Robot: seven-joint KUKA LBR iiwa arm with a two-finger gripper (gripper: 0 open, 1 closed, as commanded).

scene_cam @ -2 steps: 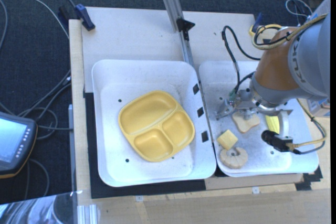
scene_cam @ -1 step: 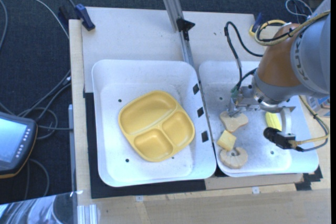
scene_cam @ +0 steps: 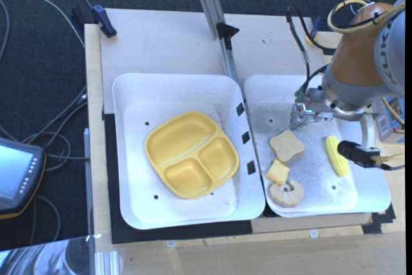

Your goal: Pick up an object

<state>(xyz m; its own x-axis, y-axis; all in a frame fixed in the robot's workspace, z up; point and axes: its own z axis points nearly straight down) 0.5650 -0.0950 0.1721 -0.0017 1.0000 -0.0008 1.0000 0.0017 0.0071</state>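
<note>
- Table (scene_cam: 161, 35): pale top, carrying two shallow white bins side by side; dark floor with cables around it
- Left bin (scene_cam: 129, 93): holding one yellow divided tray (scene_cam: 191, 153), three compartments, lying flat and turned at an angle
- Right bin (scene_cam: 360, 193): holding four small items, all in its lower half
- Arm (scene_cam: 360, 55): reaching in from the right, orange band above the wrist, wrist over the upper part of the right bin
- Gripper (scene_cam: 300, 114): low over the right bin, just above and apart from the bread slice; nothing seen between the jaws; jaws open or closed: cannot tell from this angle
- Yellow banana-shaped piece (scene_cam: 336, 156): near right side of right bin, a black part of the arm's fittings just beside it
- Bread slice (scene_cam: 287, 146): tan, middle of right bin, closest item to the gripper
- Yellow cheese-like wedge (scene_cam: 278, 172): just below the bread slice
- Tan ring-shaped piece (scene_cam: 286, 194): touching the wedge's lower edge, near the front wall of the bin
</note>
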